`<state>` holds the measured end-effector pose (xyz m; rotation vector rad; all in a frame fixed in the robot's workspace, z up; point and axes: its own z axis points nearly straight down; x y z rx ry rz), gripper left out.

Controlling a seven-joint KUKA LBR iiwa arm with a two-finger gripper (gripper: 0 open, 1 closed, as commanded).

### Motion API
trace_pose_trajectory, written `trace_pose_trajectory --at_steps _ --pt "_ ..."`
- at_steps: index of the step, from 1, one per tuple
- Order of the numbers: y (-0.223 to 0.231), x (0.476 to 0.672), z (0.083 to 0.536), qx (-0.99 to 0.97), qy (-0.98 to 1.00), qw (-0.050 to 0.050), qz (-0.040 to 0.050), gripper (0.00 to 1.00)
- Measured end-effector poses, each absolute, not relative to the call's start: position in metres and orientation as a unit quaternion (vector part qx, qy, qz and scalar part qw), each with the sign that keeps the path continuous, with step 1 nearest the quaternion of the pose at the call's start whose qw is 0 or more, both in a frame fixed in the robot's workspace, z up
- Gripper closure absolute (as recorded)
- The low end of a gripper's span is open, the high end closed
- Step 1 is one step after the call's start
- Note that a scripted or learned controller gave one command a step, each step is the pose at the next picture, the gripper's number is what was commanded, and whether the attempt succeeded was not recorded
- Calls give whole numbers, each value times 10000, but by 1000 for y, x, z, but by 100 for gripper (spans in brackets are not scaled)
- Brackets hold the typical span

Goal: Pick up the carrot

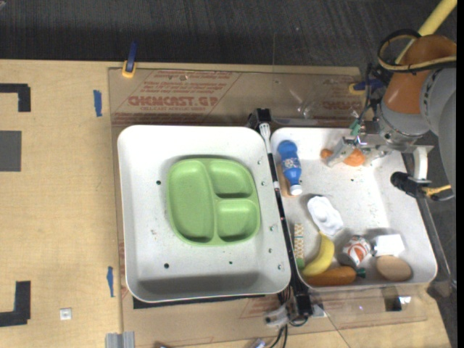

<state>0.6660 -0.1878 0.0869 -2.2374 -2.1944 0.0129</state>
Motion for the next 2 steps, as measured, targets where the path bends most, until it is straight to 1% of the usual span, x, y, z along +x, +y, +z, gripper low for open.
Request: trace_pose_trajectory --at_steps 1,2 --pt "-213 665 118 -6984 -7157 42 -21 0" --pt "-215 617 110 -7010 -7131 52 -55 0"
